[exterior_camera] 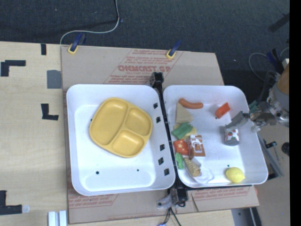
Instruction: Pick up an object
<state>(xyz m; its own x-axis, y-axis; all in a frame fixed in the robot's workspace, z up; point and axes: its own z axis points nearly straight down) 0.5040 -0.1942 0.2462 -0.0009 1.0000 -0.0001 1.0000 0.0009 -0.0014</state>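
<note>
Crowding the right white bin (244, 98) along its left side: toy food pile (188, 145). Leaving open floor mid-bin, between orange sausage (190, 104), small grey cup (231, 136) and yellow lemon (234, 174).

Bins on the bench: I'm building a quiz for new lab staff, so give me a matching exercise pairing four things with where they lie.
Things:
1. yellow tray
2. sausage
3. lemon
4. tool

Places:
A. right bin, near corner on the right
B. left bin
C. right bin, far side, beside the divider
D. over the right bin's right half

Pairs: 1-B, 2-C, 3-A, 4-D
</note>
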